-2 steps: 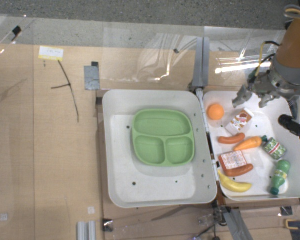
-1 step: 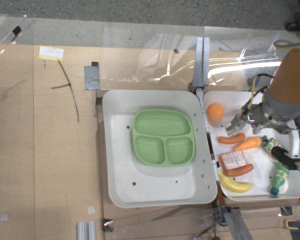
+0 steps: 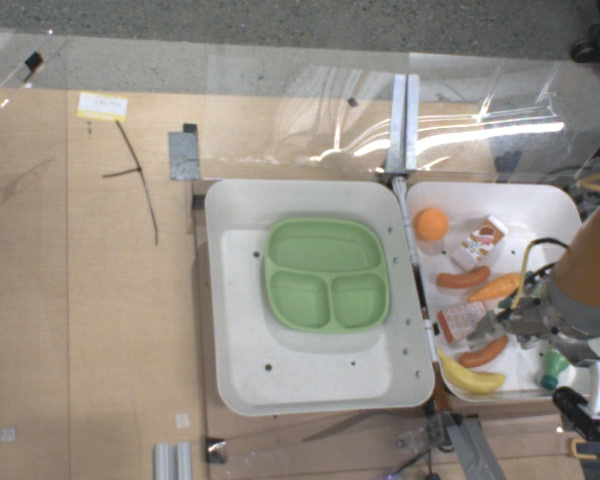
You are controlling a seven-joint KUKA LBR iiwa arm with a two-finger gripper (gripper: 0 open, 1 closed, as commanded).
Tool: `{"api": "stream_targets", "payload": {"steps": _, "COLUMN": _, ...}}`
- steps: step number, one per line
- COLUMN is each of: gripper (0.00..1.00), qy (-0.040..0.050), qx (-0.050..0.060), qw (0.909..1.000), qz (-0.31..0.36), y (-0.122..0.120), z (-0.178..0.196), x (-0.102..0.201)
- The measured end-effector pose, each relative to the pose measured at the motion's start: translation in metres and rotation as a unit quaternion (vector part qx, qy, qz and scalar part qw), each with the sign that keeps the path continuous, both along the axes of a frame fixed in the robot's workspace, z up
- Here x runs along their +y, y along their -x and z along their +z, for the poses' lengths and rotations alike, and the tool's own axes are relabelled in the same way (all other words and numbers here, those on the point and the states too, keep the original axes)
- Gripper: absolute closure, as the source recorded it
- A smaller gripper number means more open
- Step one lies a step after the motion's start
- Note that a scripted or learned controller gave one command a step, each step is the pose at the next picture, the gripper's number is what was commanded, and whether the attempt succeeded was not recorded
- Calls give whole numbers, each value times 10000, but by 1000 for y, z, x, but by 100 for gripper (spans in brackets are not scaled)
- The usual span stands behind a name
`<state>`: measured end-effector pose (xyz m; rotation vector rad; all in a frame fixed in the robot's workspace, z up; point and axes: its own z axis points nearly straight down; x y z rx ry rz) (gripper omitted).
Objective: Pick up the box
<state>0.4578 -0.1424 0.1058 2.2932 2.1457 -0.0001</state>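
Box (image 3: 483, 239): small carton, white w/ red print, lying tilted in right bin (image 3: 500, 196), upper-middle area. Apart from gripper; nothing on top of it. Just beside orange ball (image 3: 431, 224) to view-left, sausage (image 3: 463, 279) just below.

Second flat packet (image 3: 463, 320), white/red, lower in same bin, nearer gripper. Could also pass for "box"; unclear which is meant.

Gripper (image 3: 507, 315): dark, low over right bin, near flat packet and carrot (image 3: 495, 289). Jaw state: cannot tell, too dark and cluttered to read. Nothing seen held.

Arm (image 3: 590, 278): grey w/ orange band, entering from view-right, covering bin's right part.

Step, judged: approach/reach phase, grasp not yet made. Next move calls for: centring over carton, clearing carrot and sausage, descending w/ jaws astride its narrow sides. Risk: tilted carton slipping, neighbours nudged.

Right bin, other contents: second sausage (image 3: 485, 350) near lower edge, banana (image 3: 470, 376) at lower-left corner, green item (image 3: 552, 370) partly hidden by arm.

Left bin (image 3: 230, 298): white, shallow. Contents: green divided tray (image 3: 326, 273), three compartments, nothing visible in them.

Bench (image 3: 80, 298): tan board, yellow label (image 3: 102, 106) and thin dark wire (image 3: 138, 173) at upper left.
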Motion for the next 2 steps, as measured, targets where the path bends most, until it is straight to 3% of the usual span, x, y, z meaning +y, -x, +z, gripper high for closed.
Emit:
{"api": "stream_targets", "payload": {"steps": 1, "gripper": 0, "qy": 1, "qx": -13, "qw": 9997, "qz": 236, "y": -96, "z": -15, "x": 18}}
{"api": "stream_targets", "payload": {"steps": 2, "gripper": 100, "qy": 5, "qx": -33, "qw": 9997, "qz": 235, "y": -97, "z": -3, "x": 17}}
